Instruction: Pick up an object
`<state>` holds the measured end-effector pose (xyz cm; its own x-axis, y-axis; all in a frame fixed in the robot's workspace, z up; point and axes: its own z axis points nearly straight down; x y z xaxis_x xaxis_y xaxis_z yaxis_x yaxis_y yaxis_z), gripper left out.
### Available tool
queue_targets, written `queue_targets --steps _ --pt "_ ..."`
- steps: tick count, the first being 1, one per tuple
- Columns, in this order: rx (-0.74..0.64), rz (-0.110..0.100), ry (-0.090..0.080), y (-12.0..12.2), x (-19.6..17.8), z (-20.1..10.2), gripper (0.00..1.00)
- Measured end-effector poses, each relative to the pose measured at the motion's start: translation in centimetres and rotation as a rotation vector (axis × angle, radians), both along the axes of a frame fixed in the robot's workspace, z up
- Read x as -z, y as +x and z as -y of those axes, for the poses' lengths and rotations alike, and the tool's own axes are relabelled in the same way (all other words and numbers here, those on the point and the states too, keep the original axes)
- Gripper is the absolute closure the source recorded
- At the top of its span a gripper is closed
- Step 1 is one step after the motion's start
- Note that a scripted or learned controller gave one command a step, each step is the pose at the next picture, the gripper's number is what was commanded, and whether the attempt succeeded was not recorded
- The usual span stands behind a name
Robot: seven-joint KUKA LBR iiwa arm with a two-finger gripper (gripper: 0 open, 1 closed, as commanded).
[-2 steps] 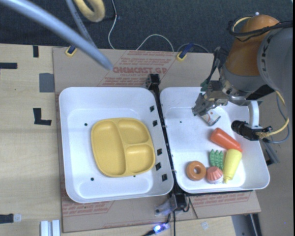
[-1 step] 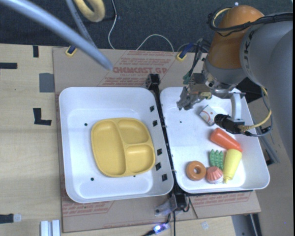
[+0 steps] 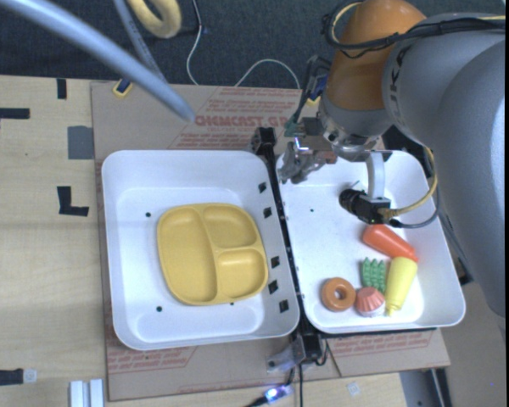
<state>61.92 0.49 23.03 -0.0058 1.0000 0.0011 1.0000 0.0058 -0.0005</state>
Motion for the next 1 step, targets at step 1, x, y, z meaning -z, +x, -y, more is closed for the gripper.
queue_targets --steps 1 --pt "0.0 -0.001 -0.001 0.71 0.89 -4.45 1.0"
